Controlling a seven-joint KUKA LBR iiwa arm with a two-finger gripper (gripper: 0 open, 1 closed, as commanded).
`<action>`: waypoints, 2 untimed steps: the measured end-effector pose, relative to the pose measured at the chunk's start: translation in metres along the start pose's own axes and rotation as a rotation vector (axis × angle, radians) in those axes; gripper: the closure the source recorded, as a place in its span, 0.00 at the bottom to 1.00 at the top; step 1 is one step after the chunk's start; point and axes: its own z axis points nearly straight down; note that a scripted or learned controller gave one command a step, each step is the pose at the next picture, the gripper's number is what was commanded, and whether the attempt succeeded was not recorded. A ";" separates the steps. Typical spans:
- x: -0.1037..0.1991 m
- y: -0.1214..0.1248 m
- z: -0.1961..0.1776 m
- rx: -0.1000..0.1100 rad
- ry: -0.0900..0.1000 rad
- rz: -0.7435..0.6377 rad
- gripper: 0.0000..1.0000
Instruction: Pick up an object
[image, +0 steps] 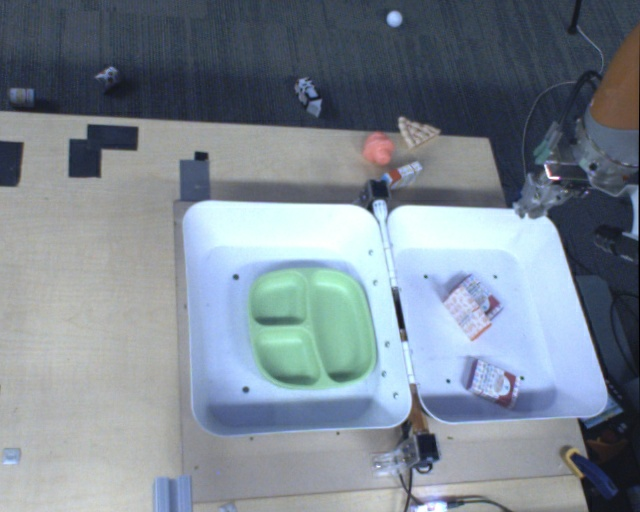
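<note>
My gripper (530, 200) hangs at the far right corner of the right bin (560, 300), just outside its rim; whether it is open or closed I cannot tell, and I see nothing held in it. Candidates for the pick lie inside that bin, forward and left of me: a red-and-white packet (472, 306) near the middle, and a second, darker red packet (492, 382) further on toward the near wall. The two are apart, each flat on the floor. The green divided tray (312, 326) occupies the left bin (290, 320), well beyond them. In my judgement the nearer packet is the sounder target: travel over it, align across its short side, descend squarely.
</note>
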 end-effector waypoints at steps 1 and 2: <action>0.090 -0.022 0.001 -0.002 0.003 -0.005 1.00; 0.009 -0.028 0.002 -0.002 -0.001 0.000 1.00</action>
